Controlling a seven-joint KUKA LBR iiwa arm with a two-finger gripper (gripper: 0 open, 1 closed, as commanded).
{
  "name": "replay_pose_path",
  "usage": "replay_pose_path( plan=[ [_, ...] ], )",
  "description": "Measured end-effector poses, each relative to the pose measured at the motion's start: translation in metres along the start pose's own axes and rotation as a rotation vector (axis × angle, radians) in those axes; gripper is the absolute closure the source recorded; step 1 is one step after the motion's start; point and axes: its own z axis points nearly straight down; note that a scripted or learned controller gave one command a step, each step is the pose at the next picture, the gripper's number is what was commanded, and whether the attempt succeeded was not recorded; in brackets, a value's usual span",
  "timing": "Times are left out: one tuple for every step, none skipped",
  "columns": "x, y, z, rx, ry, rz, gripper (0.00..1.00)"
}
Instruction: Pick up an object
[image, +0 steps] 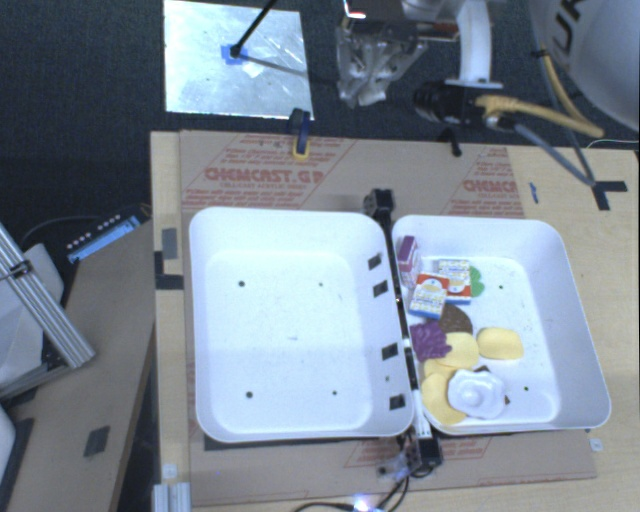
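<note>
Down at the near edge of the right bin, a white lidded cup sits on top of a yellow piece, both tight against the divider side. Just behind them lies a yellow lemon-like piece with a little bare floor around it, and that one looks like the cleanest pick: a straight drop, fingers either side, no neighbours to nudge. Next to it, a purple bunch and a brown disc crowd the divider, touching or overlapping, so a grab there risks pushing things around rather than closing on one. Further back, two small cartons lie flat side by side, with a green piece just beyond them; flat boxes give the fingers little to bite on. The left bin holds nothing to go for.

Up at the far end, the gripper hangs high above the bench, well apart from both bins, carrying nothing. Whether it's spread or closed, I can't tell from here. My call: come over the right bin, centre on one isolated item, and descend square.
</note>
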Motion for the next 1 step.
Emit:
replay_pose_path(
  plan=[
    [-0.0082,-0.0807,0.1304,0.018,-0.006,0.004,1.00]
  ],
)
